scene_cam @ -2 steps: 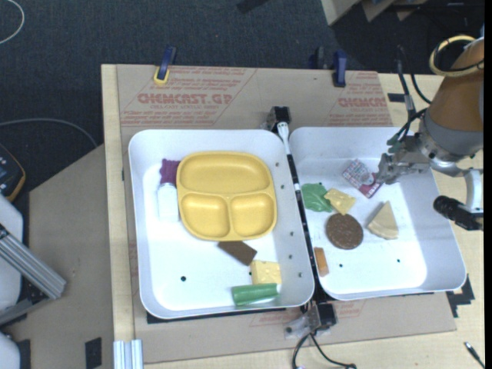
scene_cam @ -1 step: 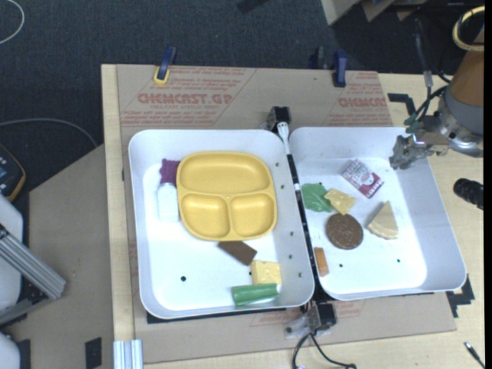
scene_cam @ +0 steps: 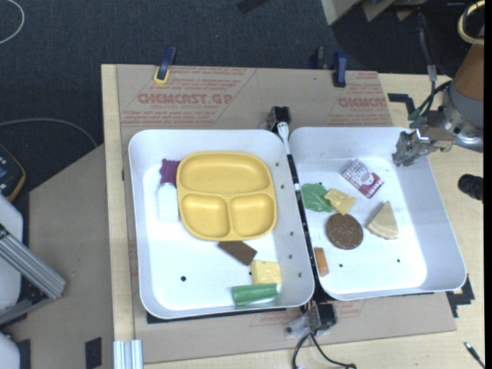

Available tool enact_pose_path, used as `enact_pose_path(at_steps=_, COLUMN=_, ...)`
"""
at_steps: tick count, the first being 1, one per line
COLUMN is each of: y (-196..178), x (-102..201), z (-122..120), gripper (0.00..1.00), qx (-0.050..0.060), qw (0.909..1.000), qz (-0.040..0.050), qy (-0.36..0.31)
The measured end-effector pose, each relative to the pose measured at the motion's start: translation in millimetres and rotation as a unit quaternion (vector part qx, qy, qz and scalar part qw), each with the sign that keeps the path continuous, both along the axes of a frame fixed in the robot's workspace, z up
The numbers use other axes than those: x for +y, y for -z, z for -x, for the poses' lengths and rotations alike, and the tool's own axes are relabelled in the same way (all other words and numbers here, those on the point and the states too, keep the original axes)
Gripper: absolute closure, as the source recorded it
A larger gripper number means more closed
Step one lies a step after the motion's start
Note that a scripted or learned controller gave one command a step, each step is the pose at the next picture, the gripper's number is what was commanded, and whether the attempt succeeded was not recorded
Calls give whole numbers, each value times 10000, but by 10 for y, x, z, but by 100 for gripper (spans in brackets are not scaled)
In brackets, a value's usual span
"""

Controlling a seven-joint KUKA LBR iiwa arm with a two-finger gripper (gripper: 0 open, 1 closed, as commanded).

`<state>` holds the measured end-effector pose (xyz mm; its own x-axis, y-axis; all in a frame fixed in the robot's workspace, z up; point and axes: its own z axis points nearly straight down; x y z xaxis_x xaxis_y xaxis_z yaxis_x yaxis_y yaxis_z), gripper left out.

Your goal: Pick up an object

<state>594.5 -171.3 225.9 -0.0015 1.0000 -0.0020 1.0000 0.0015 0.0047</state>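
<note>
Along the near edge of the left bin [scene_cam: 146, 283] lie a green stick [scene_cam: 254, 294] and a yellow block [scene_cam: 267, 271], untouched. In the right bin [scene_cam: 438, 229], toward its middle, sit a brown disc [scene_cam: 344, 231], a tan wedge [scene_cam: 383, 221] and a red-and-white packet [scene_cam: 361, 177]. At that bin's far right corner hangs the gripper [scene_cam: 405, 151], carrying nothing I can see; how wide it stands I cannot tell. The pick looks not yet begun, with the packet nearest, just left of it

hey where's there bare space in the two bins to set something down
Left bin: bare floor at its near-left corner, below the yellow tray. Right bin: its near strip and far-left corner. Crowded: the right bin's middle around the brown disc.
</note>
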Motion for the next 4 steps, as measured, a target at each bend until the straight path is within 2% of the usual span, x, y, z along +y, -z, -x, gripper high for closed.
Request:
enact_pose_path(at_steps=2, y=-167, x=1055, z=63, gripper=100, qx=35, qw=10000, qz=-22, qy=-18)
enact_pose_path(at_steps=4, y=-150, x=2174, z=106, gripper=100, qx=42, qw=10000, qz=-25, qy=-28)
